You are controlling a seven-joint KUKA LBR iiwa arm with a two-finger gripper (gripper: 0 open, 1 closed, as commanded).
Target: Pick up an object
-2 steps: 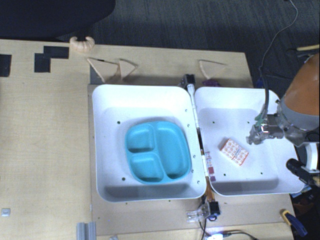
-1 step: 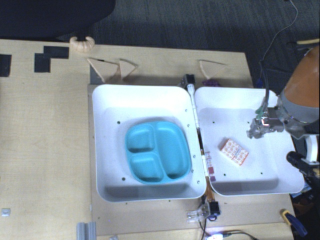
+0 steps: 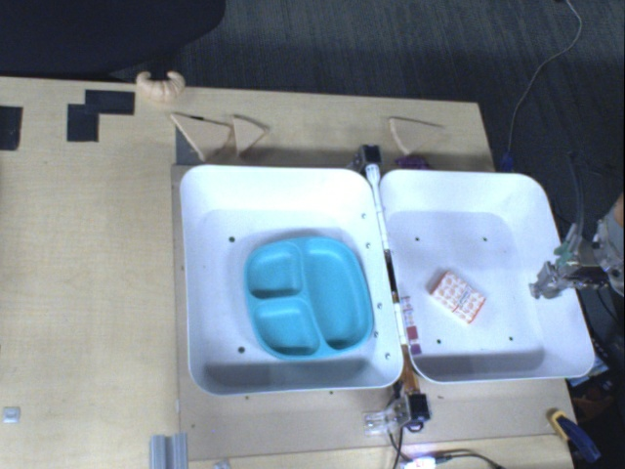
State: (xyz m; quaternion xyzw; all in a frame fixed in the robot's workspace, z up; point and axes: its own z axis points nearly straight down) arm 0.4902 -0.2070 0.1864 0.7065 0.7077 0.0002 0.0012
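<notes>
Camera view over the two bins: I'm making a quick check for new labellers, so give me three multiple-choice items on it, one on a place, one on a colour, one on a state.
1. Where does the divided plate lie?
A. In the left bin
B. In the right bin
C. On the bench outside the bins

2. What colour is the plate?
A. Red
B. Blue
C. Yellow

3. How does the gripper stand to the small packet?
A. It holds the packet in the air
B. It presses down on the packet
C. It is apart from the packet, near the right bin's right rim

Answers:
1. A, the plate rests on the floor of the left bin.
2. B, all of its compartments are light blue.
3. C, the packet lies on the floor of the right bin with bare white floor between it and the gripper.
</notes>
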